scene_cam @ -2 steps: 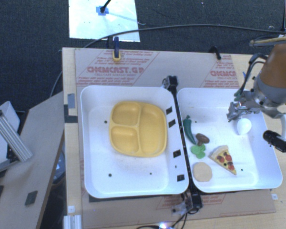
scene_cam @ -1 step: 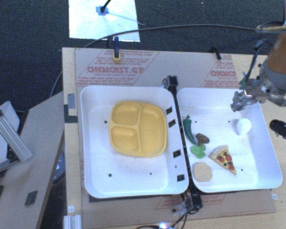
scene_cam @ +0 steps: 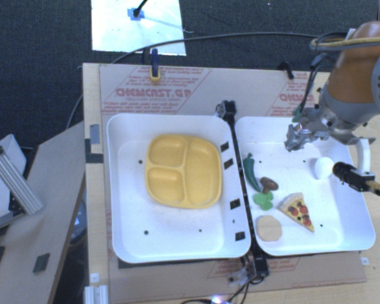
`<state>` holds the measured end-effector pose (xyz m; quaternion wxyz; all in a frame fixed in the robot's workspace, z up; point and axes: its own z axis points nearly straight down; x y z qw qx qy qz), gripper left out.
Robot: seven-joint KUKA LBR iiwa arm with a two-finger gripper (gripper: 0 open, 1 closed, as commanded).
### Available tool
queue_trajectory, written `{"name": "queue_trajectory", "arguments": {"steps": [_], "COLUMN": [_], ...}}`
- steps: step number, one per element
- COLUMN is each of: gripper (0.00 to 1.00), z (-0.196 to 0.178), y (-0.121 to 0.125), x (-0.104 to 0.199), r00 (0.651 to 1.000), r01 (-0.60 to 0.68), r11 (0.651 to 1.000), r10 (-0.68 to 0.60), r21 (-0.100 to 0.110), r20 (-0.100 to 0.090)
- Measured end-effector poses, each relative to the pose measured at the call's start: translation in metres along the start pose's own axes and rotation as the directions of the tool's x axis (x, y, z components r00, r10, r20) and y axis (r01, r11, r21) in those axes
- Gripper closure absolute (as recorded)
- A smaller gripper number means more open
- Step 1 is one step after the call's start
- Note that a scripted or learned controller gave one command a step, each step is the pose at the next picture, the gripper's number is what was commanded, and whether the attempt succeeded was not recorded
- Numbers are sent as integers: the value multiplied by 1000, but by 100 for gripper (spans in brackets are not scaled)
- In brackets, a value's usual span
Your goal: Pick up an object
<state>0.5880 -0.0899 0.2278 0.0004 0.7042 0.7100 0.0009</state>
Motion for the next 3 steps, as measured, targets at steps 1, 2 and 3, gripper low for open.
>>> {"name": "queue_trajectory", "arguments": {"steps": [1,2,3], "gripper": [100,100,100], "z": [8,-1,-3], "y": [0,1,-7], "x": [60,107,153], "r00": [1000,1000,1000], "r01": [1,1,2], "r11": [1000,1000,1000], "r10": [-1,-1,-2], "r21": [0,0,1], "r20": [-1,-1,-1]}}
